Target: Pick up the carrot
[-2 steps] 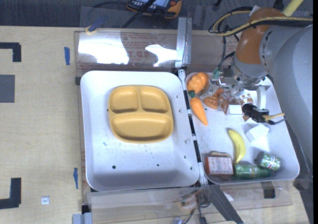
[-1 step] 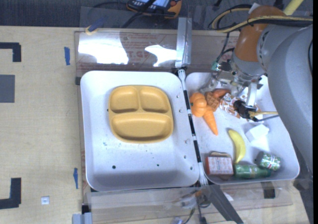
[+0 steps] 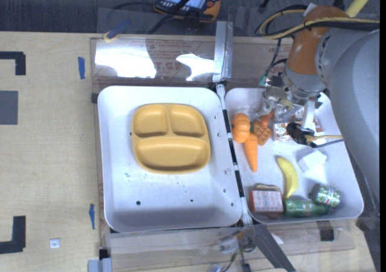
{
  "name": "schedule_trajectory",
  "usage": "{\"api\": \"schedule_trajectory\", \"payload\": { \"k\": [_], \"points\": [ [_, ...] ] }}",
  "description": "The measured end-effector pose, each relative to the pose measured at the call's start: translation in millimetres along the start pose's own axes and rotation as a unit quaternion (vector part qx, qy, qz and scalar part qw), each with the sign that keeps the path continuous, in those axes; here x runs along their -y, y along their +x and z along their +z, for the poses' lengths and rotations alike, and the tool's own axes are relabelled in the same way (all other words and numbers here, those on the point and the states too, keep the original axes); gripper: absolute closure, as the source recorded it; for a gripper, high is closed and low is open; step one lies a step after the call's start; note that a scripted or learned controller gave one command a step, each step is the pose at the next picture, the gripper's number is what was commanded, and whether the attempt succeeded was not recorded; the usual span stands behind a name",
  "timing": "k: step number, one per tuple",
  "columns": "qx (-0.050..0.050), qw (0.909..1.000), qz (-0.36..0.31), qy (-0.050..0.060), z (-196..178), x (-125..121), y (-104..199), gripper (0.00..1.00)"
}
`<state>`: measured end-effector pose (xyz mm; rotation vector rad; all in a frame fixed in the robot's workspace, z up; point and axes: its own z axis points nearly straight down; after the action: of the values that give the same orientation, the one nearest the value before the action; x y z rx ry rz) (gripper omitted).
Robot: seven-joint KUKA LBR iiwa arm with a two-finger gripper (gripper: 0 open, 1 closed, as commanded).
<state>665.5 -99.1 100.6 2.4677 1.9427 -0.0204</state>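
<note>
The carrot (image 3: 251, 153) lies in the right bin (image 3: 353, 195), close to its left wall, beside a small pumpkin (image 3: 241, 127). Its long axis runs near-far, tip pointing near. The gripper (image 3: 276, 107) hangs right of and beyond it; finger state cannot be determined.

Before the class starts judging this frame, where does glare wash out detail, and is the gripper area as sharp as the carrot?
In the camera view, bright glare streaks the clear panel behind the left bin, washing out its surface; the carrot in the right bin reads fairly crisp with a soft shadow; the gripper is cluttered and slightly blurred, so fine detail there is hard to make out.
</note>
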Motion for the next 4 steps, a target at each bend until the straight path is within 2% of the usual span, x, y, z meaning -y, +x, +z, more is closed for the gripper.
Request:
{"api": "schedule_trajectory", "payload": {
  "k": [1, 2, 3, 4],
  "points": [
    [-0.002, 1.0000, -0.001, -0.004, -2.7, -2.3, 2.2, 0.00],
    [-0.005, 0.9998, -0.017, -0.001, -83.7, 69.5, 22.7, 0.00],
    [-0.006, 0.9968, 0.079, 0.000, -82.7, 106.0, 7.0, 0.00],
    [-0.007, 0.9782, 0.208, -0.003, 16.5, 140.9, -48.7, 0.00]
  ]
}}
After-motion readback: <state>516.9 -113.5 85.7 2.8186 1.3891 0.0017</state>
